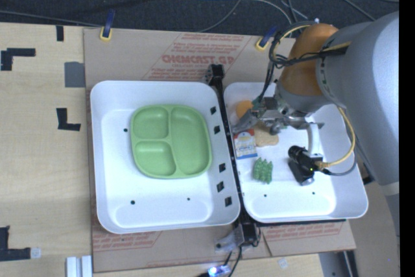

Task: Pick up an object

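Two bins: left bin (107, 159) and right bin (343, 198) sit side by side on the bench, touching along a clipped middle seam.
Left bin contents: a green divided plate (171, 141), lying flat near the centre, well apart from the arm.
Right bin contents: a green studded block (262, 170) near the middle; a small printed card or packet (244, 144) just left of it against the seam; an orange piece (242, 108) at the far left corner; a pale item (266, 138) under the tool (kind unclear).
Arm: reaches in from the right, wrist low over the far half of the right bin, probably positioned for the cluster by the seam.
Gripper (259, 121): low among the far-left items; hand state cannot be told.
Task object: none seen held; candidates all lie in the right bin.
Risk: items crowd the seam wall, so a clean grasp looks doubtful.
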